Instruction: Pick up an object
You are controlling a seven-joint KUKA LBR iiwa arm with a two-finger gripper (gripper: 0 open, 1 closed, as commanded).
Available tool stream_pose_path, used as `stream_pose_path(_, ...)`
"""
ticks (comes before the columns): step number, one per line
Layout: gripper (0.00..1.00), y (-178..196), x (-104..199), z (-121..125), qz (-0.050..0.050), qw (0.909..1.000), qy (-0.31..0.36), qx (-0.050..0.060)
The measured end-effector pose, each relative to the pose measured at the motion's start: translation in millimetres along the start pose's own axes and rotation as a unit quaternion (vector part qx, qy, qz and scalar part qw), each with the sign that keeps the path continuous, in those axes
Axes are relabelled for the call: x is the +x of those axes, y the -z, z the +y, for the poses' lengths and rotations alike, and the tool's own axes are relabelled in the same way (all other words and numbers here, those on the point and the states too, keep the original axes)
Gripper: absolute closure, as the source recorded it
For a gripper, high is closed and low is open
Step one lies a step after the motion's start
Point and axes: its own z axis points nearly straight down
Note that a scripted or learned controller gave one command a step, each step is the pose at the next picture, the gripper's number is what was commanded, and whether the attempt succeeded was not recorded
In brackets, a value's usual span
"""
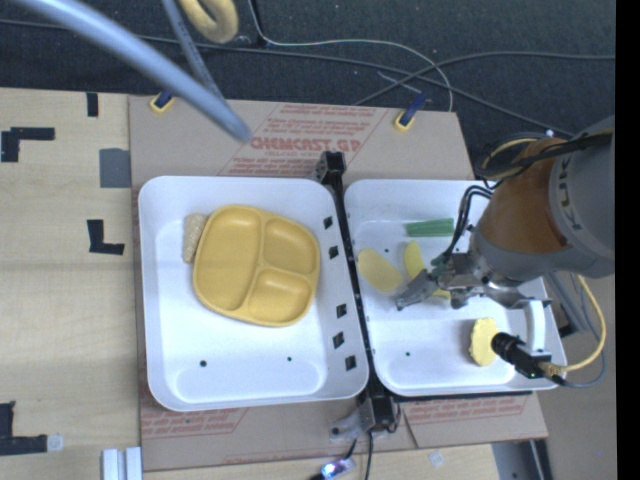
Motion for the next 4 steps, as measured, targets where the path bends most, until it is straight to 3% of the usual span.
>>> stream_pose_path(1,1.00,12.6,0.3,0.5,0.000,1.0000,0.001,-0.001)
stream_pose_path(3,1.00,93.5,-6.7,2.6,-0.001,1.0000,0.000,-0.004)
stream_pose_path(4,1.00,87.5,38.0,28.4,0.000,1.0000,0.002,-0.002)
